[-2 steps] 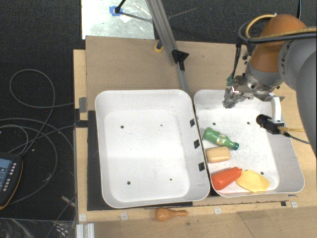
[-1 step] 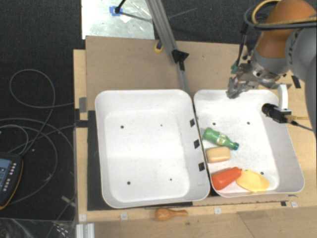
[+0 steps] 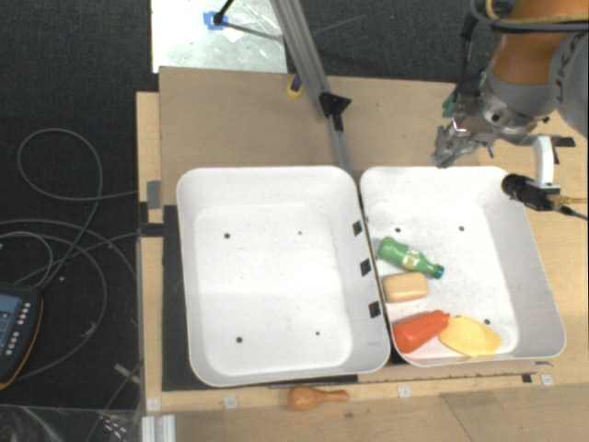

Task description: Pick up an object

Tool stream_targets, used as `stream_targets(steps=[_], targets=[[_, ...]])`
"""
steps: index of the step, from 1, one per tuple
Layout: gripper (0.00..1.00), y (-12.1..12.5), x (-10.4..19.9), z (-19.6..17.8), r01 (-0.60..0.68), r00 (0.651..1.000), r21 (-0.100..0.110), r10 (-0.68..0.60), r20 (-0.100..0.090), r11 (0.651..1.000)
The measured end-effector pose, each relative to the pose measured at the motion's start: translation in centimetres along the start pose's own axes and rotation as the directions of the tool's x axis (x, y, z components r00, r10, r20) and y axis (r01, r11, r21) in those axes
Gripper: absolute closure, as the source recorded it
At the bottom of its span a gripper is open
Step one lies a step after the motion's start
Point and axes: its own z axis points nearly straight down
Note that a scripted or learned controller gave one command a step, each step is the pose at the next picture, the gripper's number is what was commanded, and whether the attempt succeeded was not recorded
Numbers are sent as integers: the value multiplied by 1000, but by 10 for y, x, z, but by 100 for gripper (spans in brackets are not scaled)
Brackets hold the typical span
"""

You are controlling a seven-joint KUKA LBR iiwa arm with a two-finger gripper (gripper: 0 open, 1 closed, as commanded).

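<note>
Pear [image 3: 317, 396] on desk edge; toys in right bin [image 3: 515, 247].
My tool [image 3: 450, 147], grip state unclear, hangs over the far rim; bottle [image 3: 409, 257] lies nearer camera.

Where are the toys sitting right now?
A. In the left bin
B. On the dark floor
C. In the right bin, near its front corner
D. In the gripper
C. The green bottle, tan block, red piece and yellow piece all lie together in the right bin, near its front left corner, while the gripper is up by that bin's far edge.
</note>
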Motion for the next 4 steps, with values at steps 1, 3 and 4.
stream_targets(steps=[1,3,4], targets=[[100,-28,43,13,2,1000,8,-2,-2,1000],[100,-80,124,1,3,1000,9,-2,-3,1000],[100,-109,165,16,3,1000,11,-3,-3,1000]])
